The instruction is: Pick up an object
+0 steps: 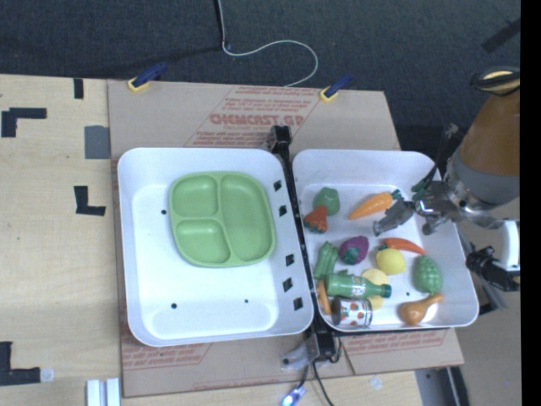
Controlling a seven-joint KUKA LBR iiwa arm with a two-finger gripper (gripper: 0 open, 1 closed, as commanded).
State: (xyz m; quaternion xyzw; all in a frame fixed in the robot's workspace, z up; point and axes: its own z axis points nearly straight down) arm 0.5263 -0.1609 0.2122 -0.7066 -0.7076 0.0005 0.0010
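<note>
Right bin [385,161]: toy food heaped loose as pick stock, including carrot [372,205], purple vegetable [354,249], lemon [391,260], green bottle [359,288] and can [353,311].

Left bin [144,227]: green divided plate [224,217], likely a drop-off spot.

End effector [397,216]: low over the right bin, just beside the carrot; nothing visibly between its fingers; opening cannot be judged.

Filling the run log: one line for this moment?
end effector: over right bin, beside carrot | holding: nothing seen | green plate: left bin
</note>
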